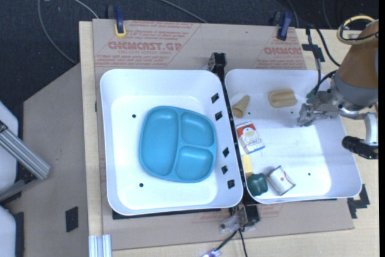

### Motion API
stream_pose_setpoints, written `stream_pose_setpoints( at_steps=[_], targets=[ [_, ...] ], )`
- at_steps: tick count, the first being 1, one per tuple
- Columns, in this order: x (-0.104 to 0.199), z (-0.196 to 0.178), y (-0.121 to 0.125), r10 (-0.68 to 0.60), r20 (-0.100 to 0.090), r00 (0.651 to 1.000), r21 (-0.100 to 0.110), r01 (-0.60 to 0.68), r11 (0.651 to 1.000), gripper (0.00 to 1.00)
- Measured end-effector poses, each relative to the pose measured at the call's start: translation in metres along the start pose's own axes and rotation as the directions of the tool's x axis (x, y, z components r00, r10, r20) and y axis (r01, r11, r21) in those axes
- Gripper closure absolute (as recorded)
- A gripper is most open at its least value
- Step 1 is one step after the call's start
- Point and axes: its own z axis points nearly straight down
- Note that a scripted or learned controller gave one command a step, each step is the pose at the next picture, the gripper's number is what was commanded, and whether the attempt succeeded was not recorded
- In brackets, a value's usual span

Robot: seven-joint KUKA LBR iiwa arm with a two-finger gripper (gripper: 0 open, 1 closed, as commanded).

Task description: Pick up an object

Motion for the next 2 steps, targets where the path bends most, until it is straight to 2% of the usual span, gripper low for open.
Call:
stream_pose_setpoints(
  at_steps=[2],
  targets=[
    [0.006, -0.118, 0.004, 0.0, 0.003, 1.0, -0.006, 0.0, 1.0, 1.0]
  ],
)
